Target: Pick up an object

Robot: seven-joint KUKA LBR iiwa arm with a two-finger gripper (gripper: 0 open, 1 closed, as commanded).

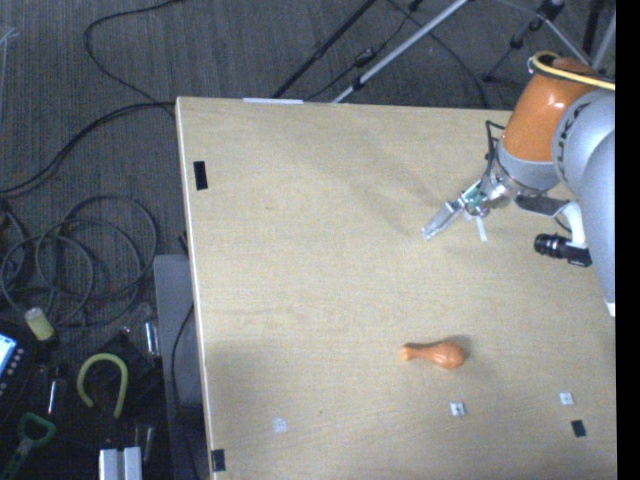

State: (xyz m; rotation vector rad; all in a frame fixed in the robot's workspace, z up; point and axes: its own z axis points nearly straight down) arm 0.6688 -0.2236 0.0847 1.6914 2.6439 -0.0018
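A pale wooden bench top (330, 268) is standing over dark carpet strewn with cables; the gripper (452, 218) is hovering above it near the right side, nothing between its fingers, though how far apart they are I cannot tell; the orange pear-shaped object (436, 354) is lying well apart, nearer the front edge; being rounded, it is likely to roll or slip from an off-centre pinch.

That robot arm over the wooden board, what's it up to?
The robot arm reaches in from the right, and its gripper hovers over the light wooden board. It is meant to pick something up. The only pickable thing in sight is a small orange object, lying on the board nearer the camera, apart from the gripper. Nothing is between the fingers, so the pick has not yet happened.
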